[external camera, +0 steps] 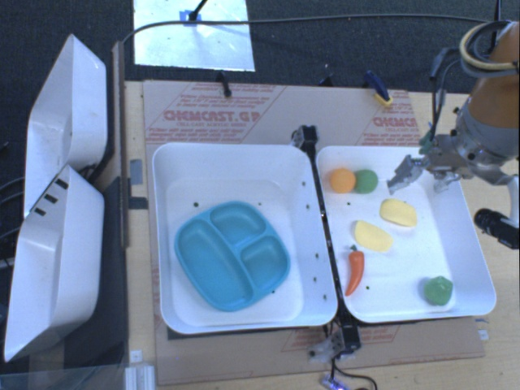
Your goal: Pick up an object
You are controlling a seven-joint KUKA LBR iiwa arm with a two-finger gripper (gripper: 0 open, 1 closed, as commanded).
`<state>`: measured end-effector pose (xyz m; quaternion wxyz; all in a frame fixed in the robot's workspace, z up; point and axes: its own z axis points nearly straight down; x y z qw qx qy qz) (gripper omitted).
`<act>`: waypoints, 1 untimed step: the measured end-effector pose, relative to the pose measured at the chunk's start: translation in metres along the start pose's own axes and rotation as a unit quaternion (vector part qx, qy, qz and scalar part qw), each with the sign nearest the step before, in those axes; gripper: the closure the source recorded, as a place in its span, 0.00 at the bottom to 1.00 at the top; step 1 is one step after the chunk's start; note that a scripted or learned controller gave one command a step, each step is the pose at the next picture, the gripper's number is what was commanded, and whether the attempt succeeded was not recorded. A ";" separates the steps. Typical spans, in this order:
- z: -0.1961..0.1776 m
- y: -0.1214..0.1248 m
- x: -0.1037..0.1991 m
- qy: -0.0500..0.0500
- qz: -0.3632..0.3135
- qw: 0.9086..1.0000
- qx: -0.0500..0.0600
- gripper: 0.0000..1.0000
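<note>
I have the gripper [424, 177] hovering over the upper part of the right bin [467, 242], fingers spread apart with nothing between them, so by my read no pick has happened yet. Every candidate lies in that bin: the orange ball [342, 180] touching the green ball [366, 181], two yellow pieces [399, 213] [373, 236], the red pepper [355, 271] and a green piece [439, 291]. The nearest yellow piece sits just below the fingers, so descent, closing and lift all remain.
</note>
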<state>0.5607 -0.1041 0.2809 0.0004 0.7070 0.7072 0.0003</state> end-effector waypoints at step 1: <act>0.000 0.000 0.000 0.000 0.000 1.000 0.000 0.00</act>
